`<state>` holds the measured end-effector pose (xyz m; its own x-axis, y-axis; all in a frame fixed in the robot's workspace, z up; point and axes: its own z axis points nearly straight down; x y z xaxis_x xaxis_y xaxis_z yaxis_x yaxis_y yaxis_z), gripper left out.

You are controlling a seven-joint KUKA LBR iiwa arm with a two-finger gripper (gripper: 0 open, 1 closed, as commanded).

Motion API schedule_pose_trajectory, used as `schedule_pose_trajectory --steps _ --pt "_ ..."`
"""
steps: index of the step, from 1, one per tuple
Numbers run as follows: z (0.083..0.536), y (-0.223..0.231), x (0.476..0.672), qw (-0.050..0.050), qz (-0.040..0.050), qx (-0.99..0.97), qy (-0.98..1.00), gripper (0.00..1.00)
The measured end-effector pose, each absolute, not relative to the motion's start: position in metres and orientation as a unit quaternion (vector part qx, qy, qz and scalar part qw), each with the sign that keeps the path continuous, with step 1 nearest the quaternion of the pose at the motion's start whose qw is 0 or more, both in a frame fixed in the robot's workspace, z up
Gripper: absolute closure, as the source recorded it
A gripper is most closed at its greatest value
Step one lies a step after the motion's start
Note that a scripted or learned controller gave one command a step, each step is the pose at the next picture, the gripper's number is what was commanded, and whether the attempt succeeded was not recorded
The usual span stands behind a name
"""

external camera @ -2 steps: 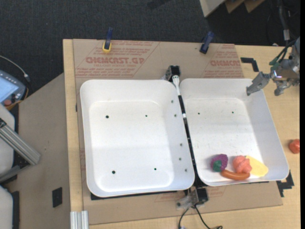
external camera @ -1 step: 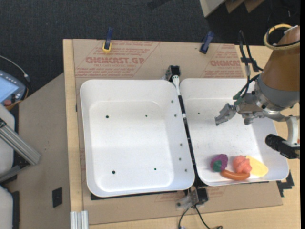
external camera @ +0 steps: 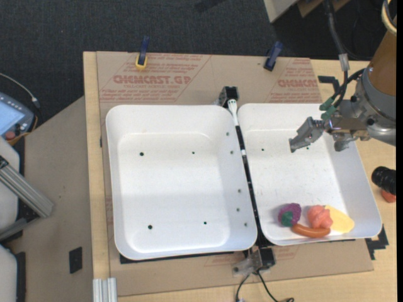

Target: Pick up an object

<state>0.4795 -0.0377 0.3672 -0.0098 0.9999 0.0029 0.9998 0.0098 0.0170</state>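
I'm mid-approach: the tool, state I cannot tell, hangs above the right bin, needing descent toward the toy pile.

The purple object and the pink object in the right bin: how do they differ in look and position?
The purple object is dark violet with a green patch; the pink object is salmon pink. The purple object lies nearer the divider between the bins; the pink object lies further right, against a yellow piece. Both sit at the near edge of the right bin, away from the gripper.

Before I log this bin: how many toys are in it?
4, clustered in the right bin's near corner: purple toy, pink toy, orange toy, yellow toy. Overlaps may hide more.
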Motion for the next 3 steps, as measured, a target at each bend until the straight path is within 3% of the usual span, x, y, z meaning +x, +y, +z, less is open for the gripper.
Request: schedule_pose_trajectory --steps 1,2,3 --pt "0.479 0.026 0.480 0.005 0.0071 0.704 0.710 0.00" --pt "0.377 -0.024 0.478 -0.003 -0.0041 0.709 0.705 0.00" --pt "0.262 0.006 0.477 -0.005 -0.0047 0.707 0.707 0.00"
